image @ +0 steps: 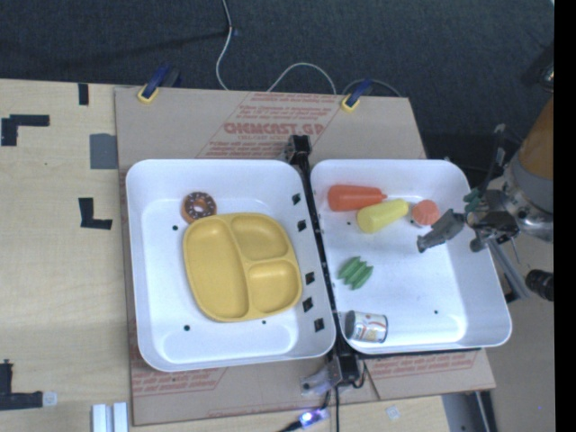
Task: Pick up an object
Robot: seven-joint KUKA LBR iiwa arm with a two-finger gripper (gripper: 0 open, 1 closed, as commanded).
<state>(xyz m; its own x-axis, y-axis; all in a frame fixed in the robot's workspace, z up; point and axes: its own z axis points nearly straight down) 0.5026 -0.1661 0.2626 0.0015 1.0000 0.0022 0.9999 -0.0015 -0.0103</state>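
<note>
The right bin (450,327) holds an orange carrot (355,196), a yellow corn-like piece (382,215), a small orange-red ball (425,211), a green ridged item (355,272) and a silver can (367,328) lying at the front left corner. My gripper (461,237) hangs over the right side of this bin, just right of and below the ball. It is open, with one dark finger (438,235) reaching left and nothing between the two fingers.
In the left bin (153,331) are a yellow divided plate (241,265) and a small chocolate donut (199,207). A black divider (312,241) runs between the bins. Both bins rest on a cardboard sheet (261,124) on the bench.
</note>
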